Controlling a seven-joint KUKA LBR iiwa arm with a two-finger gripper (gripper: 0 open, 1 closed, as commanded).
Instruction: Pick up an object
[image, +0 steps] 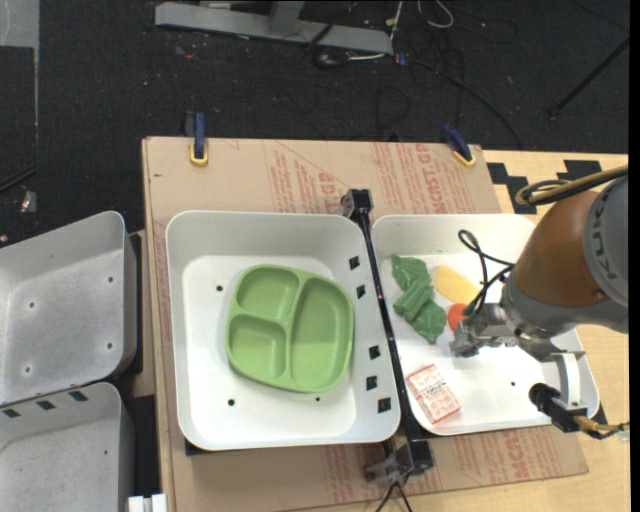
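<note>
- My arm (570, 255) reaches in from the right, its orange band sitting above the right bin (520, 415).
- My tool (468, 338) is low inside that bin, near its middle; I cannot tell from this view whether it is apart or together, since the wrist and cables cover it.
- Just to the left of my tool lies a crumpled green soft thing (416, 293), running from the far side of the bin toward me, close to or perhaps touching the tool's end.
- A small red-orange object (456, 314) sits right at my tool's tip, between the green thing and the tool; I cannot tell if it is touching.
- A yellow object (455, 283) lies just beyond my tool, on the far side, beside the green thing.
- A small red-and-white packet (433, 391) lies flat on the bin floor on the near side of my tool, a little to its left and apart from it.
- Well to the left of my tool, across the divider between the bins, the left bin (200, 250) holds a green divided plate (290, 327) with three compartments, lying flat.
- Both bins rest on the counter (260, 175), a brown board held by two clamps at its far edge.
</note>
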